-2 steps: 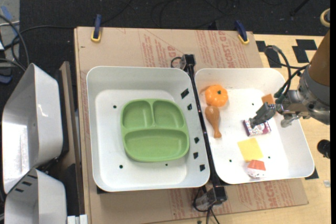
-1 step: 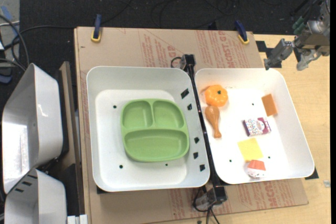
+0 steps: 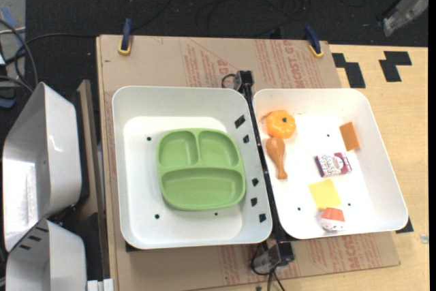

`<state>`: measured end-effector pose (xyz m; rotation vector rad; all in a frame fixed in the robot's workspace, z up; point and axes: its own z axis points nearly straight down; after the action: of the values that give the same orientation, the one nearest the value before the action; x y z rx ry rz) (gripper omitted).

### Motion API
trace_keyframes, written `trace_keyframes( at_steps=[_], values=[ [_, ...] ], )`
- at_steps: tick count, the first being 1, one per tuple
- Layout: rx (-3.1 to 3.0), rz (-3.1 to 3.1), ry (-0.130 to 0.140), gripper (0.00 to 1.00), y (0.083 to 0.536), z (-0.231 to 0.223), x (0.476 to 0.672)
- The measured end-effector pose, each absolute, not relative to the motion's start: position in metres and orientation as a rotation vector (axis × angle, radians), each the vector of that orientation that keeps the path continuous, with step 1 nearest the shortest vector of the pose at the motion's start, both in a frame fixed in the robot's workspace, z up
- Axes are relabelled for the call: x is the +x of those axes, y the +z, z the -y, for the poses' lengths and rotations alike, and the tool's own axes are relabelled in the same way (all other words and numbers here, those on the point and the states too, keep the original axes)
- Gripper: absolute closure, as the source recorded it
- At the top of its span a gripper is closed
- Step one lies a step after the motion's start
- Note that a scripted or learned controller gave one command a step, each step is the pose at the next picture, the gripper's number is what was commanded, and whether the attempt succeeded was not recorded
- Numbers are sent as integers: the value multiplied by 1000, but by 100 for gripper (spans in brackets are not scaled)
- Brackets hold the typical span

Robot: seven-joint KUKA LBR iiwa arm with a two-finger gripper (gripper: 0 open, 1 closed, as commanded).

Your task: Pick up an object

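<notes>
Toy pumpkin (image 3: 280,125) touching drumstick (image 3: 276,156), beside right bin's (image 3: 381,146) left wall.

a brown board worktop (image 3: 204,58) carries two shallow white bins side by side, the left bin (image 3: 129,146) and the right bin (image 3: 381,146), their inner rims touching along a black strip. two clamps grip the worktop's far edge, one (image 3: 125,37) at the left and one (image 3: 313,41) toward the right. cables (image 3: 204,3) trail across the dark floor beyond. white containers (image 3: 37,160) stand off the worktop's left side. black square marks (image 3: 351,69) show on the board at the far right.
</notes>
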<state>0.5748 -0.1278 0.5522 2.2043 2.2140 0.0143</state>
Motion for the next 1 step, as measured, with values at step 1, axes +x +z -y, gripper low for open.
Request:
trace_keyframes(
  at_steps=[1],
  values=[
    [2224, -2235, -13, 0, 358, 88, 578]
  ],
)
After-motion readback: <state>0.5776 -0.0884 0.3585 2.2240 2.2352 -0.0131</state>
